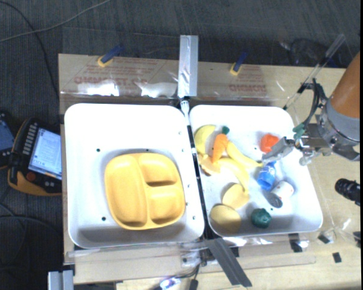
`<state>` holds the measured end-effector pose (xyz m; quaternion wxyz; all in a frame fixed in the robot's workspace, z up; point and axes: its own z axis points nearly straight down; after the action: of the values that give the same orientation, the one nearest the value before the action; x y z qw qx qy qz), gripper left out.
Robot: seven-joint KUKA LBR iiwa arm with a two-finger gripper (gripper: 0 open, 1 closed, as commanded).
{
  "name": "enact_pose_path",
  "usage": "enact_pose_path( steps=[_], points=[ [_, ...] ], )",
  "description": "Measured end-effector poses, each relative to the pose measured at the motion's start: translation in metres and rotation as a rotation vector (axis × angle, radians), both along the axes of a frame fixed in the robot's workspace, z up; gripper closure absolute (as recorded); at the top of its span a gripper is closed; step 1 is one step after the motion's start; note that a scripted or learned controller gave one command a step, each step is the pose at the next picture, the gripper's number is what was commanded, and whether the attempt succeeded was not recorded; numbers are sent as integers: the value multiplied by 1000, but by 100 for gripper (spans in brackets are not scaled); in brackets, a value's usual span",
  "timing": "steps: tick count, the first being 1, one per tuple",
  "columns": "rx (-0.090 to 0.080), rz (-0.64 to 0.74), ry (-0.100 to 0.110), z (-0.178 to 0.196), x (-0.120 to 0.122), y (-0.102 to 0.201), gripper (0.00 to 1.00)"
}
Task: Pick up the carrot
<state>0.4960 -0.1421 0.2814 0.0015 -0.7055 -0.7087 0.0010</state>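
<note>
Here, carrot [218,146] well left of the jaws

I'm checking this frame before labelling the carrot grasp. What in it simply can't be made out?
- End effector: in the camera view its fingers blur against the white right bin; too small to judge.
- Carrot: its lower end lies among the bananas, so its full length is hidden.
- Blue item: too small and glary to identify.
- Arm: cut off by the right edge.

grey arm [342,122], orange band [349,92], black cables [311,92]
</note>
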Motion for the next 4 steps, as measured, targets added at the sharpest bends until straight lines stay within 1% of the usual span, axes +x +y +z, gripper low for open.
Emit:
enact_pose_path(
  steps=[1,2,3,4],
  points=[
    [0,-6,1,-31,-11,63,0],
    [0,-10,1,-35,63,98,0],
    [-4,-23,2,-100,115,74,0],
    [-2,44,2,-178,132,31,0]
  ],
)
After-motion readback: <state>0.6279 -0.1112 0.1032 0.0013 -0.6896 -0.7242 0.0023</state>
